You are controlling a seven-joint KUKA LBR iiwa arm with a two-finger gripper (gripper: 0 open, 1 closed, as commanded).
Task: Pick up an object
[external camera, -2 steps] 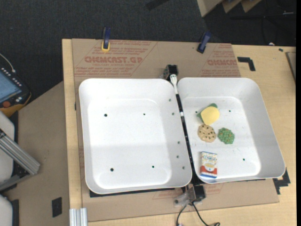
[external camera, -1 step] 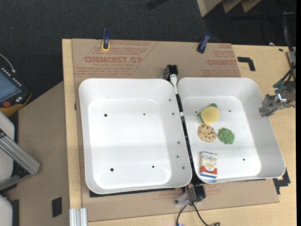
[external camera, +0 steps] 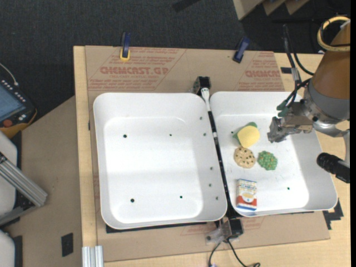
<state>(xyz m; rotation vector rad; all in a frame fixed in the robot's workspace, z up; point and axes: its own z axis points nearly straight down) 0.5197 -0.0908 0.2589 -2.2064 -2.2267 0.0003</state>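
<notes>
Four objects (external camera: 255, 157) left of and below the claw (external camera: 276, 132)

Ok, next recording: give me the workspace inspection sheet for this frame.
Surface: two white bins on a cardboard-covered bench; left bin, right bin.
Job's things: yellow-green item, cookie, green lumpy item, small carton, all in the right bin.
Clutter: nothing seen.
Grippers: gripper over the right bin, right of the yellow-green item, holding nothing visible.
Cables: black cables along the arm.
Surroundings: blue clamps, dark carpet.
</notes>
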